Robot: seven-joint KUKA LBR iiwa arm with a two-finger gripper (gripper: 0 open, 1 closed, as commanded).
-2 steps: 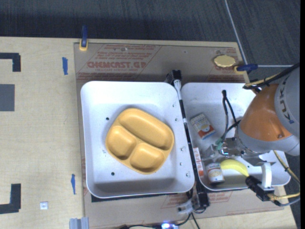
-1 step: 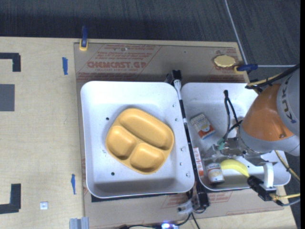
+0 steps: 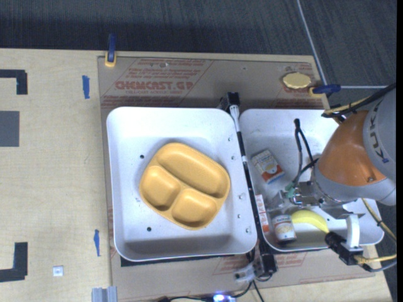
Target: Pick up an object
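Observation:
In the right bin (image 3: 277, 128) lie a yellow banana (image 3: 310, 219), a small can (image 3: 284, 228) with a light lid just left of it, and a small white and orange carton (image 3: 267, 166) farther back. My gripper (image 3: 296, 197) reaches down into this bin from the right, below the orange band (image 3: 351, 159). It hangs right above the banana and the can, and its body hides part of the bin floor. I see nothing that is clearly held in it.
The left bin (image 3: 126, 168) holds a yellow three-compartment plate (image 3: 184, 184). A black cable (image 3: 301, 145) runs along the arm over the right bin. A yellow disc (image 3: 296, 80) lies on the cardboard behind the bins. A divider rail (image 3: 244, 168) separates the bins.

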